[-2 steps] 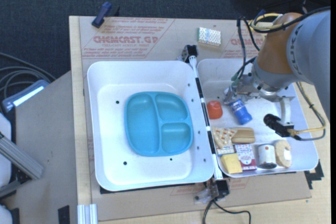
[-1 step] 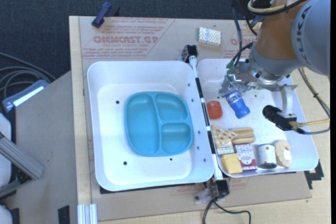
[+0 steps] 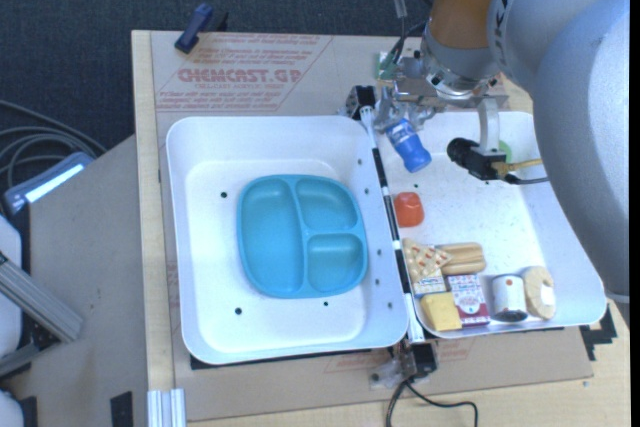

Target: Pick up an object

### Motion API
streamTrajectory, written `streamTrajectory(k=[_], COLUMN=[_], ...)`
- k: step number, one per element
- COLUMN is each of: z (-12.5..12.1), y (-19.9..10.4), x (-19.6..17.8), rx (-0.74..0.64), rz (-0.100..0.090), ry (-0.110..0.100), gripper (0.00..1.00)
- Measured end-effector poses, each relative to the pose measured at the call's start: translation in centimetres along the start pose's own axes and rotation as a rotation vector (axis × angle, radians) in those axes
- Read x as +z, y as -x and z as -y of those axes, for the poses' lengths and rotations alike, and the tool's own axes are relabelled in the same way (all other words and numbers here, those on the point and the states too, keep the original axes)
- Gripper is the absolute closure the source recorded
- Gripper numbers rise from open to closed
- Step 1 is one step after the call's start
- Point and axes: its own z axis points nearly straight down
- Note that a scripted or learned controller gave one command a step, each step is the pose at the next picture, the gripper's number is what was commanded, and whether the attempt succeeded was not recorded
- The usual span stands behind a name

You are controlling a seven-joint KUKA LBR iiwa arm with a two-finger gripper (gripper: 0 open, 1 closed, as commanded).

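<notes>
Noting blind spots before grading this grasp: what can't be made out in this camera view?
- Whether the gripper grips the small blue and white cylinder under it: the contact is too small and cluttered to read.
- The right side of the right white bin: covered by the grey arm.
- The print on the red and white packet near that bin's front edge: too small to read.

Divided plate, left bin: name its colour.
Plain turquoise blue; the divided plate shows best in camera view.
</notes>
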Motion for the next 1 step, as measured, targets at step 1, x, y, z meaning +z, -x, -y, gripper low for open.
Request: streamTrajectory(k=[1], z=[6.0], y=[0.3], x=[0.03], rx=[0.002], rz=[0.0], ry=[-0.003], gripper=[1.0])
